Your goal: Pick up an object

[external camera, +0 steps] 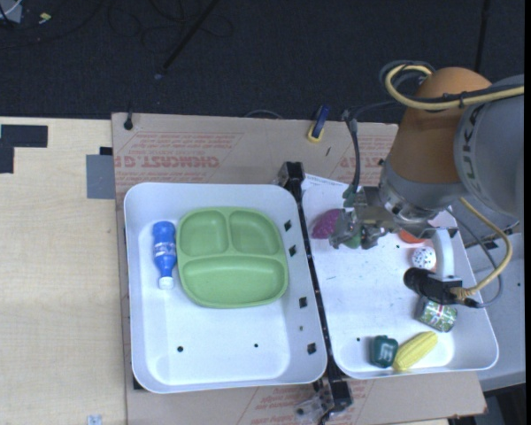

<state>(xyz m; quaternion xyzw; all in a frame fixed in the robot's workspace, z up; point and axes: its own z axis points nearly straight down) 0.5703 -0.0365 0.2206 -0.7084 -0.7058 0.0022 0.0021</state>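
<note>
My gripper [355,235] hangs low over the upper left part of the right bin [363,290]. A purple object [324,224] lies just to its left, close to or touching the fingertips; I cannot tell which. Nothing is visibly held. To the gripper's right are a white dotted ball [424,258] and an orange thing [412,235] partly hidden by the wrist. Near the bin's front right lie a green can [438,315], a yellow corn cob [416,350] and a dark green object [383,351].
The left bin [212,343] holds a green divided plate [232,257] and a blue bottle [163,252] lying beside it on the left. A black divider [303,255] runs between the bins. The arm's bulk covers the right bin's upper right.
</note>
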